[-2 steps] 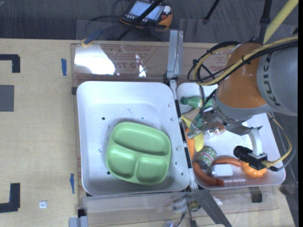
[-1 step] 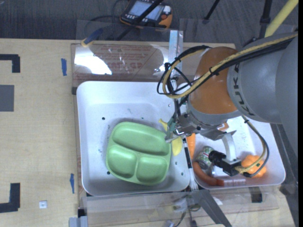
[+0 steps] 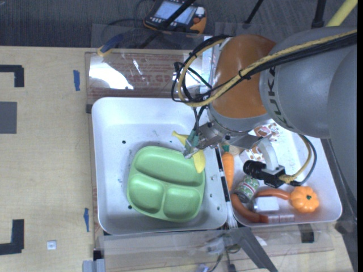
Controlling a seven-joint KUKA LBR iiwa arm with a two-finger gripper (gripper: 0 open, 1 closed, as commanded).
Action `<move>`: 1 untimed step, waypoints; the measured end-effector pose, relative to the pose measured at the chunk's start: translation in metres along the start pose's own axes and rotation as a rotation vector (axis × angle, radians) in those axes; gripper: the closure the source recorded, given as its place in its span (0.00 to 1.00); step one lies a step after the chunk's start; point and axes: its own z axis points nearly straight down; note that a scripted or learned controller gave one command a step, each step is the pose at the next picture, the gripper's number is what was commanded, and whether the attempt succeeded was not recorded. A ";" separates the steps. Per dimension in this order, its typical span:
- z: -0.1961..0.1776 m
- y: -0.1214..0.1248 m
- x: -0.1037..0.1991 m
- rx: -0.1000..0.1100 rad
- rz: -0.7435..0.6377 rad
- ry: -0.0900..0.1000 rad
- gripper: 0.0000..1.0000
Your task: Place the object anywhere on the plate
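A: Scanning edges first. Left bin [image 3: 108,152], white and shallow, holds a green plate [image 3: 164,180] with three compartments. The plate sits toward the bin's right wall, its right rim near the divide between the two bins. Bare white floor lies open to the plate's left and along the bin's far side.

B: Gripper position?

A: Gripper [image 3: 193,144] hangs over the plate's upper right rim, under the arm's orange band [image 3: 244,78]. The arm bulk covers the far right corner of the left bin and much of the right bin [image 3: 329,208].

B: Jaws?

A: Pinching a yellow object [image 3: 198,159]. One yellow tip sticks out to the left of the fingers, a broader yellow piece hangs below them, at the plate's right edge. Looks like a banana, thin and curved; shape partly hidden by the fingers.

B: Touching the plate?

A: Cannot tell. It overlaps the rim in this view, near the bin wall.

B: Right bin?

A: Crowded. Carrot [image 3: 227,166] just beside the divide, small can [image 3: 247,189], red curved piece [image 3: 249,211], orange pumpkin [image 3: 304,200] near the right wall. All apart from the plate.
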 end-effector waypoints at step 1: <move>0.000 0.000 0.000 0.000 0.000 0.000 0.00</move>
